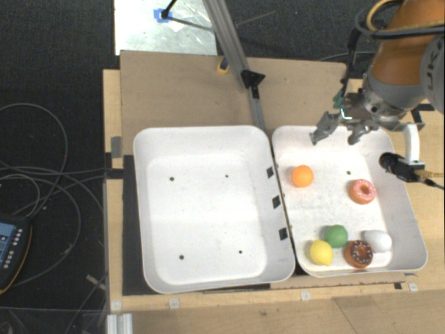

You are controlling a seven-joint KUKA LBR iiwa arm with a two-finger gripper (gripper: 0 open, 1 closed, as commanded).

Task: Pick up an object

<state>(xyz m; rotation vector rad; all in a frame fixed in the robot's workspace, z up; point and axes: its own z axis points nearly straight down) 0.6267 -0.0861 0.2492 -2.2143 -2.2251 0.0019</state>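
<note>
Plainly, the gripper hangs over the far end of the right bin, its two fingers spread apart with nothing between them. The nearest thing to take is the orange ball, which lies toward the camera from the fingers and a little to the view's left, close to the bin's left wall. Being round, it has no long axis, so any finger angle should do. The pink donut sits near the right wall, about as far along. Well apart, at the near end, cluster a green ball, a yellow one, a brown donut and a white egg, some touching. The bin floor around the orange ball is bare, giving the fingers room. The left bin adjoins.
</note>
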